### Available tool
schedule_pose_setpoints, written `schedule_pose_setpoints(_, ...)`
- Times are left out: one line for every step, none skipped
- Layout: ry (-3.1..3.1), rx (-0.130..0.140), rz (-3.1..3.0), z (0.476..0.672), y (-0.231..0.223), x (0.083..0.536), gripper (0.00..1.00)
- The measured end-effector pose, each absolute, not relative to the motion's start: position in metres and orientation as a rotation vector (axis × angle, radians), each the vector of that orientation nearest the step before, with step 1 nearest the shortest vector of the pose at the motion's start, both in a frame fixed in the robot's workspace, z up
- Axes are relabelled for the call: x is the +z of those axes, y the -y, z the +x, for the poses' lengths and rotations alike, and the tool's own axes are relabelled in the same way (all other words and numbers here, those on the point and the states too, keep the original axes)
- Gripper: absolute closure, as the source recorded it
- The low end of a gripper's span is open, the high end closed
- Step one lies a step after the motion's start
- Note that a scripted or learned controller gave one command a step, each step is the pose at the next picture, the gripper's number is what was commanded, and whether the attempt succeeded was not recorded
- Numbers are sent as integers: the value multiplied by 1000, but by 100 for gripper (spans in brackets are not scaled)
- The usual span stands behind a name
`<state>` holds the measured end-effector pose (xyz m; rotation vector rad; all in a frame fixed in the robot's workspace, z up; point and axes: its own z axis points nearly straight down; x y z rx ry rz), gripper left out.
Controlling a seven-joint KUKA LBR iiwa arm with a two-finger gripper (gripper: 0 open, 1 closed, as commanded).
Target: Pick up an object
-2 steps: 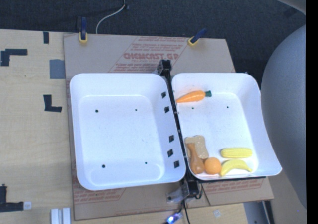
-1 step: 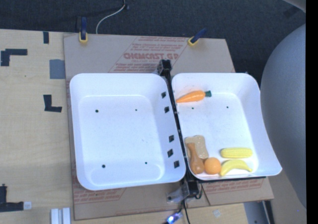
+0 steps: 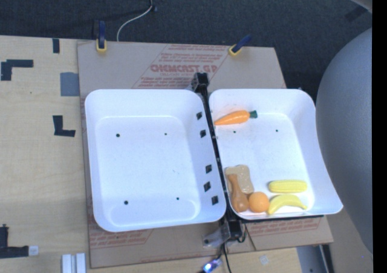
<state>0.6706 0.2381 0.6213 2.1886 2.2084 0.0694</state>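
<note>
carrot (image 3: 232, 118) behind, bananas (image 3: 287, 196) in front, in right bin (image 3: 305, 105)

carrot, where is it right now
The carrot lies in the right bin, near its top-left corner beside the divider, apart from the bananas lower down.

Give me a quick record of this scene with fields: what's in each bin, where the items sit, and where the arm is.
left bin: no items seen inside
right bin: toy food
carrot: far end, near the divider
bananas: two, near right corner
orange: near edge, left of the bananas
tan and brown pieces: beside the orange, by the divider
arm: grey bulk at right edge
</note>
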Motion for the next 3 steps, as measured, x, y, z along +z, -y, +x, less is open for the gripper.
schedule_pose_setpoints(-2201, 98, 2180, 672, -240, 631, 100)
schedule_pose_setpoints(-2191, 130, 2172, 674, -241, 641, 100)
schedule_pose_setpoints(-2180, 166, 2161, 676, -242, 651, 100)
